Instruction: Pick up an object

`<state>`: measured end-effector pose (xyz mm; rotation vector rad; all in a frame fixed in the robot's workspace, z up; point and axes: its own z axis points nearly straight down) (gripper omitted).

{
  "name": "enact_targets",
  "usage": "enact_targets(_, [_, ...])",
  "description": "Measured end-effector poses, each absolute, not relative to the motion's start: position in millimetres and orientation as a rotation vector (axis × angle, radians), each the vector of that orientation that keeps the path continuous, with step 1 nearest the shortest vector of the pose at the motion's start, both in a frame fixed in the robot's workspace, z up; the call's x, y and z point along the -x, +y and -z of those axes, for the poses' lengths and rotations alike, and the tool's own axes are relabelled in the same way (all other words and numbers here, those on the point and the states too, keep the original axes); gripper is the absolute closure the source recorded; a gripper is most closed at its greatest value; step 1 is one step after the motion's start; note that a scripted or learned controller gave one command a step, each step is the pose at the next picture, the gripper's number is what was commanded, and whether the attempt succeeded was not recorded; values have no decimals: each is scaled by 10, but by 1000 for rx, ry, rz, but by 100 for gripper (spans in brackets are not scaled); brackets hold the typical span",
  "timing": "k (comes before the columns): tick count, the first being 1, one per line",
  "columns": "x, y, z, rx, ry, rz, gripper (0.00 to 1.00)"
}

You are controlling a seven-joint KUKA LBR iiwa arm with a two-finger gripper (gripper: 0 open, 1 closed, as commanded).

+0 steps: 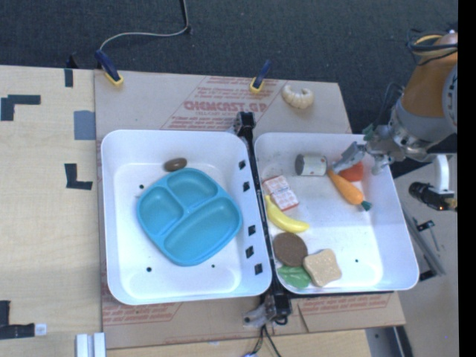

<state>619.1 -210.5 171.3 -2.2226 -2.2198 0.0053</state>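
Note:
My gripper [364, 159] hangs over the upper right of the right bin [387, 262], its two grey fingers spread apart and open. Just beneath them lies a small red item [356, 172], touching an orange carrot [347, 187] that points down-right to its green tip. Nothing is lifted between the fingers. A grey can [311, 165] lies on its side to the gripper's left. Further down the bin are a pink-and-white packet [281, 193], a banana [285, 219], a brown round piece [290, 248], a bread slice [323, 267] and a green item [294, 277].
The left bin [119, 199] holds a blue divided plate [190, 216] and a small brown object [175, 165]. A white object [298, 96] lies on the cardboard behind the bins. A black divider [251, 199] runs between the bins. The arm [428, 95] enters from the right.

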Motion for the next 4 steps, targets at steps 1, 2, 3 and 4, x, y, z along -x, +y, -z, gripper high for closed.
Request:
enact_targets(1, [-6343,-2179,-873,2223,-2226,1,0])
enact_targets(2, [-6344,-2183,-974,2223,-2229,-2,100])
enact_targets(3, [-5896,-1782,-868,2223,-2225,1,100])
enact_targets(4, [-5694,-838,-1848,2218,-2225,2,100])
